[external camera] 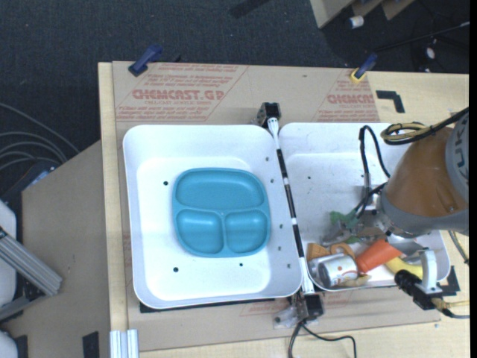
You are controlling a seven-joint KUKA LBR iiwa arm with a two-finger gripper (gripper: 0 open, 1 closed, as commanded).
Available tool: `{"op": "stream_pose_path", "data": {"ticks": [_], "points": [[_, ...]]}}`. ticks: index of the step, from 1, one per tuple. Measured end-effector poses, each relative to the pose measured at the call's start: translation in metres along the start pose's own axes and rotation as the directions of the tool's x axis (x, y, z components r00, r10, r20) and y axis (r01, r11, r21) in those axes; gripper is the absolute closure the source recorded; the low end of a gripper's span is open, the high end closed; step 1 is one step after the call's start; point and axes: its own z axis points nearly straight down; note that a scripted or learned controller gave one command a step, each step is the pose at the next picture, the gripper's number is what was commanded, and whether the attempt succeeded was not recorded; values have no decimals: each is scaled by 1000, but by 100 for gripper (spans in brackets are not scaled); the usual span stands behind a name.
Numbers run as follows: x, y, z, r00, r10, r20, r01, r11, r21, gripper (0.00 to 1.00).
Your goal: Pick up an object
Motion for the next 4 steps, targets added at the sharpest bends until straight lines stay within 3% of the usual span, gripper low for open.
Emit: {"op": "stream_pose_path", "data": {"ticks": [1,2,3,4], "points": [[0,0,-10,1000,1,1,-1,1000,-2,100],[29,75,-125,1000,-2,1,2,1000,-3,100],[29,74,-124,1000,-1,1,1,1000,-2,0],[-39,140,-111,1000,-1,2,1,1000,-3,0]]}}
